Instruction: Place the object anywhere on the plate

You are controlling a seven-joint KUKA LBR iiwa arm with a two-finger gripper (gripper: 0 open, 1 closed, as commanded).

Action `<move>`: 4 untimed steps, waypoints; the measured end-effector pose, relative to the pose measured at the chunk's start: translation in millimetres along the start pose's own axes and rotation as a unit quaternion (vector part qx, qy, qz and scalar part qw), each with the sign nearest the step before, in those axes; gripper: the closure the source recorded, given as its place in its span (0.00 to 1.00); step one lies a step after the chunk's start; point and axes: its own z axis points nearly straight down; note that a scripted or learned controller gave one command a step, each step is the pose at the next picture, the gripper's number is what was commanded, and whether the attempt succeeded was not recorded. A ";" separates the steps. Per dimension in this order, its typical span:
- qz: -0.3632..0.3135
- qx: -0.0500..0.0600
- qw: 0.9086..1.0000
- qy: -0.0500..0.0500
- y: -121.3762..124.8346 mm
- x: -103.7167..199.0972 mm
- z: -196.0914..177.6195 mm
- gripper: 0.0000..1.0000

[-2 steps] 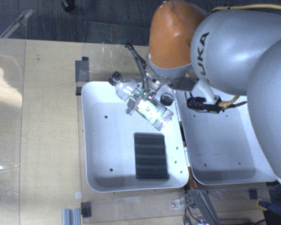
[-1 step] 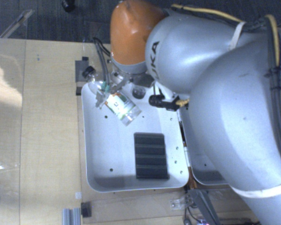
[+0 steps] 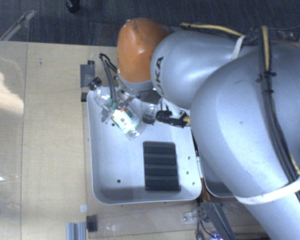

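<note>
A clear plastic bottle [image 3: 124, 121] with a green and yellow label lies tilted at the far end of the left white bin [image 3: 97, 159]. My gripper [image 3: 123, 105] hangs right over it, under the orange band of the arm, and its tip merges with the bottle. A black ribbed rectangular plate [image 3: 161, 166] lies flat on the bin floor, nearer the front edge and to the right. The bottle is apart from the plate, up and to its left.
The grey arm [image 3: 230, 109] covers the view's right side and hides most of the right bin [image 3: 216, 190]. A black bracket [image 3: 86, 79] sits at the left bin's far left corner. A small dark speck [image 3: 119, 181] lies on the bin floor. Wooden bench [image 3: 40, 134] surrounds the bins.
</note>
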 end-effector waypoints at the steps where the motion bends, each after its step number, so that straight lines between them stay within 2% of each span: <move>1: -0.040 0.007 0.999 0.002 -58.4 -20.8 -82.5 1.00; 2: -0.116 0.008 0.993 0.004 -102.0 35.7 -111.8 1.00; 3: -0.063 0.008 0.998 0.003 -43.3 31.3 -90.4 1.00; 4: -0.095 0.007 0.995 0.003 -18.1 45.5 -118.7 1.00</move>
